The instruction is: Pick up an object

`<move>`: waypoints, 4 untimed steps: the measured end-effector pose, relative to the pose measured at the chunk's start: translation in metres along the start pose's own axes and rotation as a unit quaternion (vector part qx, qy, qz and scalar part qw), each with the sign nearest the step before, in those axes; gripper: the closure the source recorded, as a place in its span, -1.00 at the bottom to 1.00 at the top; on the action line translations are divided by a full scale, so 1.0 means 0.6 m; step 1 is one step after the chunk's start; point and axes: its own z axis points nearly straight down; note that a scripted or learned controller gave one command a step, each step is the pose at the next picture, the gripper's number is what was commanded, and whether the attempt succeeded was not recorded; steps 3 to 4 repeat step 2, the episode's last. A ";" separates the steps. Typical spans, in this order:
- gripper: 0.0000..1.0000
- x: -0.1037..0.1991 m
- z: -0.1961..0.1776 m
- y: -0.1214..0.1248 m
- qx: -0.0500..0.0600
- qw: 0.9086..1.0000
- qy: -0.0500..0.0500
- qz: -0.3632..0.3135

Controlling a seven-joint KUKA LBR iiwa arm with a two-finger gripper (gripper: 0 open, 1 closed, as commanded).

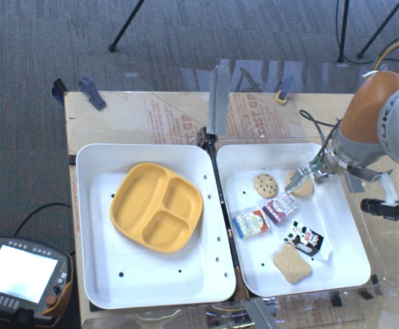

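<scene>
My gripper (pixel 308 179) hangs low over the back right of the right bin (pixel 343 252), its fingers spread open. A small tan food piece (pixel 304 188) lies just under and between the fingertips, resting on the bin floor. A chocolate-chip cookie (pixel 265 185) sits to its left. In front of it are a maroon carton (pixel 280 209) and an orange-and-blue carton (pixel 250 223). A black-and-white cow-print carton (pixel 304 238) and a slice of toast (pixel 292 263) lie nearer the front.
The left bin (pixel 97 266) holds a yellow divided plate (pixel 157 205). A grey upright post (pixel 219 105) stands behind the seam between the bins. A teach pendant (pixel 22 274) rests on the floor at the lower left.
</scene>
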 end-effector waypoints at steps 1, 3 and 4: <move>-1.00 0.002 0.027 0.026 -0.003 0.996 0.002 0.084; 1.00 0.001 0.013 0.025 -0.001 0.997 0.000 0.081; 1.00 0.001 0.013 0.025 -0.001 0.997 0.000 0.081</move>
